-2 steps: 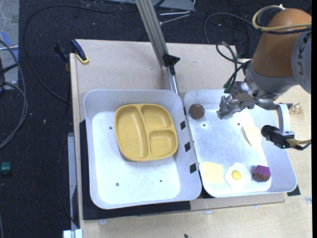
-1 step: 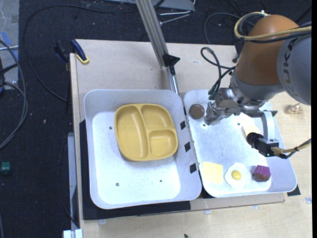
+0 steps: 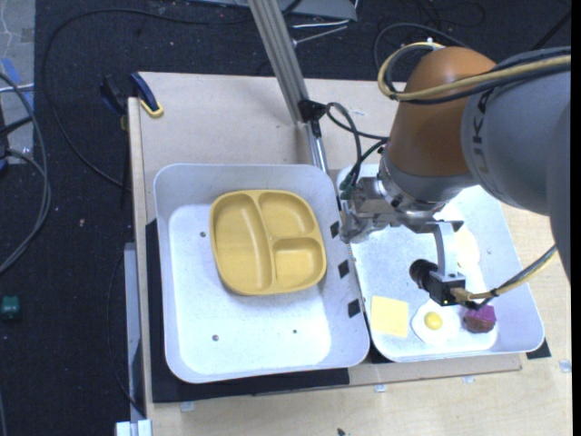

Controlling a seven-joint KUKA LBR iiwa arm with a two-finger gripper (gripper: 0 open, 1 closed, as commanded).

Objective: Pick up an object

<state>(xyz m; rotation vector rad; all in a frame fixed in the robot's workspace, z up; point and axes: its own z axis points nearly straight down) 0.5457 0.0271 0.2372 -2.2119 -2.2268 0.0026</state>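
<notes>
In the right bin point(image 3: 517, 330), near its front edge, lie a flat yellow cheese slice point(image 3: 390, 316), a fried egg point(image 3: 434, 323) and a small purple piece point(image 3: 480, 317). My gripper point(image 3: 359, 214) hangs below the orange wrist band over the right bin's back-left part, close to the wall shared with the left bin. It is well behind the cheese slice and apart from all three things. The arm hides much of the right bin's back and right side.
A yellow divided plate point(image 3: 269, 241) lies in the left bin point(image 3: 254, 343), toward its back. A slanted metal pole point(image 3: 286, 62) rises behind the bins. Cables trail over the dark floor around the bench.
</notes>
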